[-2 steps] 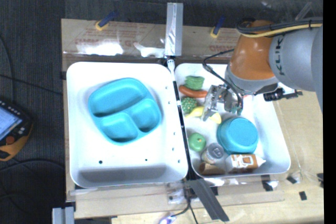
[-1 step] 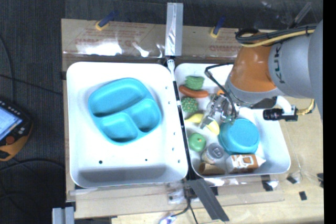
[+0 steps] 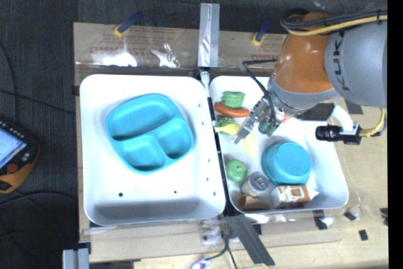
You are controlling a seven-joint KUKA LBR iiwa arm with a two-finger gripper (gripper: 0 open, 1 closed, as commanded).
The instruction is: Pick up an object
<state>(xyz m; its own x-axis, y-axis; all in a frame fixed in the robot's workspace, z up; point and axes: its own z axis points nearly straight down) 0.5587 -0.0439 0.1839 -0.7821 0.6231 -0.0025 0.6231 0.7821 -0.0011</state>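
Note:
My gripper hangs over the upper left part of the right bin, pointing down and to the left. Its tip is just above a yellow piece and beside an orange carrot-like piece. A green ridged item lies behind those. Whether anything sits between the gripper's tips cannot be made out. Further forward in the same bin are a blue bowl, a green apple, a grey can and an orange and white carton.
The left bin holds a blue divided plate. A low wall between the two bins runs close to the gripper's left. The arm's orange band covers the right bin's far corner.

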